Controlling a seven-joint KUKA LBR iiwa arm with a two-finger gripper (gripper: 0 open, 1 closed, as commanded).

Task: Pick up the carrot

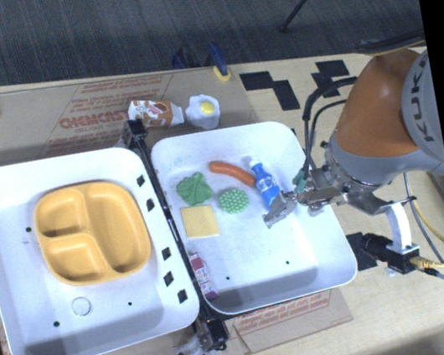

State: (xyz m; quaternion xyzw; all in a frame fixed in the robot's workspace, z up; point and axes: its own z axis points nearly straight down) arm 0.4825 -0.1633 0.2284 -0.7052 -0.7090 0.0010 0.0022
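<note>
While the arm [384,131] reaches in from the right, its fingers [283,208] hang low over the right bin [257,281], and whether they are open or closed cannot be told from this slant. Far to their left, the left bin [6,253] holds a yellow divided tray [91,231], set toward its middle. Closer, in the right bin, a green leafy piece [194,188] and a yellow cheese slice [200,220] lie beside the dividing edge. A green dotted ball [233,201] sits just left of the fingers. The carrot [230,172] lies up and to the left of them, slanted, apart from the bin's far wall. A blue bottle [265,183] lies right beside the fingers, its lower end at their tips. Below the fingers the bin floor is bare toward the near rim.
</note>
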